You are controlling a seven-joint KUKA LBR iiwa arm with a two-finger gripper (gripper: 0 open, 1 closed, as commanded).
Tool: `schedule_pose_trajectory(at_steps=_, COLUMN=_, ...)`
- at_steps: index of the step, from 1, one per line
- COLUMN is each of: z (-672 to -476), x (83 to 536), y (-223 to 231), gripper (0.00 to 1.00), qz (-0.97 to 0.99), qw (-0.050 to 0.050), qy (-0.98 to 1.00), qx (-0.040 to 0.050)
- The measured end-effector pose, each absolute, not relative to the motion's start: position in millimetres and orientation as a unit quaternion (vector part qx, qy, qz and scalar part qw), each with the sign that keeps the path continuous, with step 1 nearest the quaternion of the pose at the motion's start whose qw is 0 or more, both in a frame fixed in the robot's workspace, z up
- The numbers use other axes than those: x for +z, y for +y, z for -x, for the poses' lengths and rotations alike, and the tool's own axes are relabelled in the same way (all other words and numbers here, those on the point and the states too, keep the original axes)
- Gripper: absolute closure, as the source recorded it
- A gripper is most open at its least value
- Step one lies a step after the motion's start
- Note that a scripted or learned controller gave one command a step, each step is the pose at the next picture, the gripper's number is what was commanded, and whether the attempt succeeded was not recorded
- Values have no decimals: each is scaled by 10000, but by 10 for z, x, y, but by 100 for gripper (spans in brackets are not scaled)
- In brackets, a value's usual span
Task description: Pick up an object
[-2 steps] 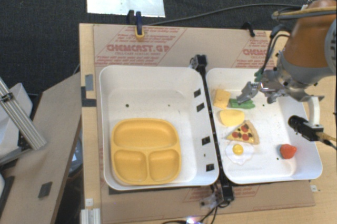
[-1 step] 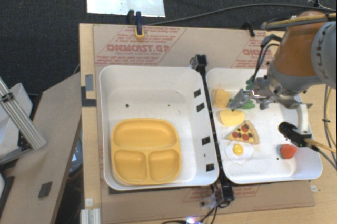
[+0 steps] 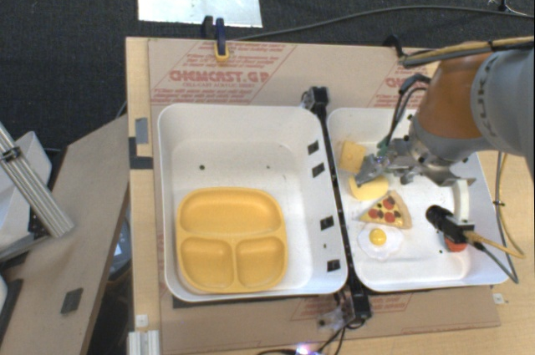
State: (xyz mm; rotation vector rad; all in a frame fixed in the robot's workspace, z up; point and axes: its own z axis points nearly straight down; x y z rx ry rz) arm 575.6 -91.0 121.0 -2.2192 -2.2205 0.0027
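**A:** You are hovering the hand over the right-hand shallow white bin, at its upper left part. Are you grasping anything?

**B:** I cannot tell; from this slanted view its state is not readable. It is sitting right over the pale yellow round plastic piece, with the yellow cheese-like wedge just above that in the frame.

**A:** What else are you seeing nearby?

**B:** The toy pizza slice and the toy fried egg are lying just below, close together. The yellow divided plastic tray is resting in the left white bin.

**A:** Then you are probably best keeping to one target. Centre over the pale round piece, come down straight, and avoid nudging the wedge or the slice, since crowded neighbours could spoil the grip.
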Motion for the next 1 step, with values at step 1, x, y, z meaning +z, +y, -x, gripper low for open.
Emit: schedule_pose_trajectory(at_steps=1, z=-5762, x=833, y=-906, gripper=0, qz=7073, qw=2, qy=-7069, qx=-3)
